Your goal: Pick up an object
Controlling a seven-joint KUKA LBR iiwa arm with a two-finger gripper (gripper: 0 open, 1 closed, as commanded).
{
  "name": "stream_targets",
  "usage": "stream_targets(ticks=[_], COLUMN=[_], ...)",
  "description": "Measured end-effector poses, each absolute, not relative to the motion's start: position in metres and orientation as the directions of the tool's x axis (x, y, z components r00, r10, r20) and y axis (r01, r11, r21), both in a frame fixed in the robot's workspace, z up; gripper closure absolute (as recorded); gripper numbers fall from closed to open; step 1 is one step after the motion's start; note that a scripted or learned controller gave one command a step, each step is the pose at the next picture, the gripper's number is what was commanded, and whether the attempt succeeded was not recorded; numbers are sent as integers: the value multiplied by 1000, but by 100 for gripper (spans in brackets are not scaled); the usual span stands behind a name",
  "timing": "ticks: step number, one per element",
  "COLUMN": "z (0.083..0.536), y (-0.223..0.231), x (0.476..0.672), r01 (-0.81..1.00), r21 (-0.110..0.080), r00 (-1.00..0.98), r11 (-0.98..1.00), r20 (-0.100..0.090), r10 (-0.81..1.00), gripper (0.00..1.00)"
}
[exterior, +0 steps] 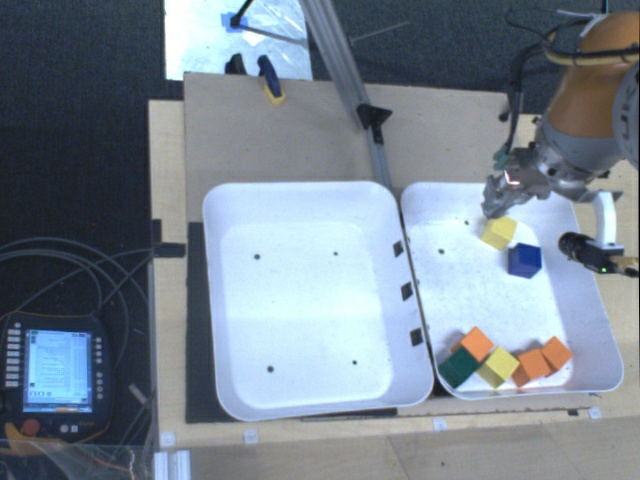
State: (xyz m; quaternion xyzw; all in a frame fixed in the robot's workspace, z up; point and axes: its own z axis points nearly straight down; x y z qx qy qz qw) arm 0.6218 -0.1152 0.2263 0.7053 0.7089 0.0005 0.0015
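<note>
Tan bench, two shallow white bins; landmark is the right white bin [590,308]. My gripper [497,205] hangs over its far end, just above the small yellow wooden cube [499,232]. Grip state: can't tell. Blue cube [524,259] just beside the yellow. Approach step, I judge; next: descend, close around yellow.

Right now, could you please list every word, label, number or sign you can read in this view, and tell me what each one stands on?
No text can be read.
Teach pendant screen: rows of text, too small and blurred to read.
Blocks in the right bin, the left bin and the arm: no lettering visible.
</note>
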Motion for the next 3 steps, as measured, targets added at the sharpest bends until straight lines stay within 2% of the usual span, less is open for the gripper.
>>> stream_targets(ticks=[1,3], z=[240,235], y=[-56,52], x=[616,618], r01=[1000,1000], r21=[3,3], r00=[-11,-11], r11=[11,11], r20=[2,3], r10=[1000,1000], gripper=[100,100])
